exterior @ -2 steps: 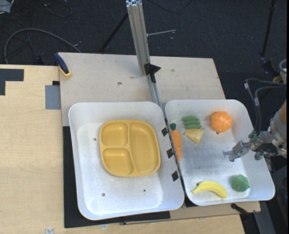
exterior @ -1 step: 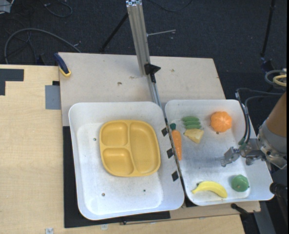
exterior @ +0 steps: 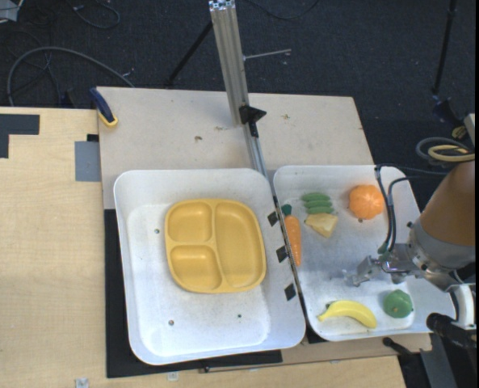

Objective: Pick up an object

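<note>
Gripper [exterior: 359, 275] sits low in the right bin [exterior: 336, 176], in the bare patch at the lower middle of that bin, and we cannot tell how it is set, so we treat the grasp as not yet made. Nothing shows in it. Around it we have choices: a banana [exterior: 348, 314] just below it toward the bottom of the frame, a green fruit [exterior: 397, 303] to the lower right, an orange [exterior: 367, 202] above it near the bin's top, a yellow wedge [exterior: 321, 224] and a green pod [exterior: 317, 201] to the upper left, and a carrot [exterior: 292, 239] lying along the bin's left wall. The left bin [exterior: 134, 217] holds a yellow tray [exterior: 216, 245] and is not where we want to work. We judge the banana the nearest target, and its curve gives a narrow waist to close across, so we should square up across its short axis before descending. The round fruits would likely roll away under an off-centre pinch. The carrot lies against the wall, leaving little room beside it. We should lift slowly and check that something comes up.
</note>
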Robot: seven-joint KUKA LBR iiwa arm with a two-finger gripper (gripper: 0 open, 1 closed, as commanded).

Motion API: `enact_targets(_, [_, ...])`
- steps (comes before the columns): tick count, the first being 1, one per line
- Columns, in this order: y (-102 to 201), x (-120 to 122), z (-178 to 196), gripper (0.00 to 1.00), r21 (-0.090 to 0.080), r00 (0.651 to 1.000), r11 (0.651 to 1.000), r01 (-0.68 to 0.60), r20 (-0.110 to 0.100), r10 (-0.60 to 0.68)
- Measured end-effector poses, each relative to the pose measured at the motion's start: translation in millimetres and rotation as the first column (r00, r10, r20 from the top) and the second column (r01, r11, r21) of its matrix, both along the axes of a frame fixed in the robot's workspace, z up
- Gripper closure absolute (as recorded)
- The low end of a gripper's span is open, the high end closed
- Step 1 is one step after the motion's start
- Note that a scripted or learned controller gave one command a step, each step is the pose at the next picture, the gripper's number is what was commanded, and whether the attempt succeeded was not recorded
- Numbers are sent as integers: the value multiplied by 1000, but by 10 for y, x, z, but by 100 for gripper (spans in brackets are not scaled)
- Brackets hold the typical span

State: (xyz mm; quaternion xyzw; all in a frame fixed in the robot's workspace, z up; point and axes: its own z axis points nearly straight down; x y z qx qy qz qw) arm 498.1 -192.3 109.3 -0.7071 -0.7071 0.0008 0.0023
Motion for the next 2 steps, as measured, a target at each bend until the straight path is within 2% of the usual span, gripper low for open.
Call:
enact_targets(1, [12, 3, -218, 0, 0, 1000, 1000, 0, 1, 0])
enact_targets(2, [-14, 8, -102, 100, -4, 1000, 1000, 5, 5, -5])
